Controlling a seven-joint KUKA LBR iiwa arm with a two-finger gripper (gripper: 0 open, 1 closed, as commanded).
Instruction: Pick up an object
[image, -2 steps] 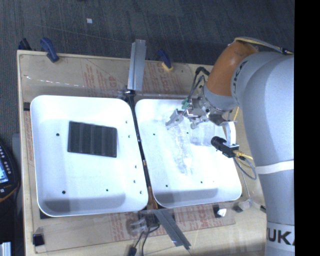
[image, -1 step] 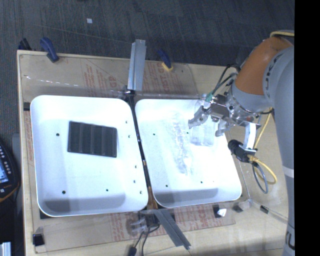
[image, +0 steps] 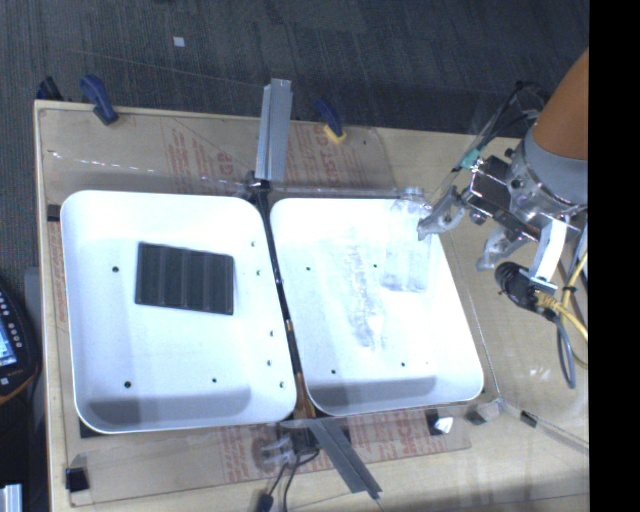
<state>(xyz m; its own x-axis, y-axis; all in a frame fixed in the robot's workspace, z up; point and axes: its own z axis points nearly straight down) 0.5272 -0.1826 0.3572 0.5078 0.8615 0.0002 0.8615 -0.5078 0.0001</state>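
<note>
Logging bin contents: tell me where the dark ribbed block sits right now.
The dark ribbed block lies flat in the left bin, in its upper middle, well away from the gripper at the right bin's far corner.

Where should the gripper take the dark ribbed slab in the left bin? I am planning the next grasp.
The dark ribbed slab lies flat mid-floor in the left bin, clear of the walls. Probably best to come straight down and pinch across its shorter span, on the two long edges.

Bearing two white bins side by side: bench (image: 150, 155), with left bin (image: 90, 300) and right bin (image: 330, 340) nearly touching. Sitting at the far edge, blue clamps (image: 98, 98).
</note>
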